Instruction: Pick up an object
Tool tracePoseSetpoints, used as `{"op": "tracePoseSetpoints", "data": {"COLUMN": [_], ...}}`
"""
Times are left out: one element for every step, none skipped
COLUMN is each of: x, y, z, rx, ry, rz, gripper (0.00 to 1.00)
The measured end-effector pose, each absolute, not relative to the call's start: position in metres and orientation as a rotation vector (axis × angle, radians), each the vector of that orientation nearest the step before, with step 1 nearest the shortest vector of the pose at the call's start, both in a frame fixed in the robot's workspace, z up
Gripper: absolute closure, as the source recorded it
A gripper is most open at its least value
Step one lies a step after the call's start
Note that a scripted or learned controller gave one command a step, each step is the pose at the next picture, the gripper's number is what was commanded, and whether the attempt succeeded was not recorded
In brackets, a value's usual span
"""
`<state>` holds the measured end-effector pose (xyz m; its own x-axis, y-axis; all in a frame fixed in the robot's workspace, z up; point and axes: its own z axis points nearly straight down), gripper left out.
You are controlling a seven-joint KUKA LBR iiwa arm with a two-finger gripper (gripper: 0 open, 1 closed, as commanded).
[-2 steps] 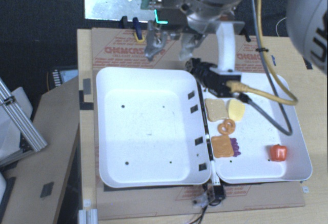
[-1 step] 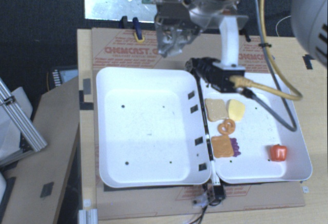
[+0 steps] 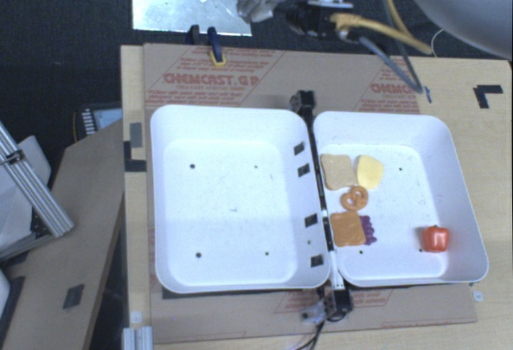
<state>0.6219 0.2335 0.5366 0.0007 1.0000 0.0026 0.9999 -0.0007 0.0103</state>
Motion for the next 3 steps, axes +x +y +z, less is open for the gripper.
{"op": "tracePoseSetpoints", "data": {"x": [0.545, 0.548, 0.533], "y": [0.235, 0.235, 0.234], "z": [0.535, 0.547, 0.534], "rx": [2.216, 2.213, 2.217], "ry": [2.229, 2.228, 2.226], "rz": [-0.001, 0.009, 0.000], "gripper": [1.00, 1.00, 1.00]}}
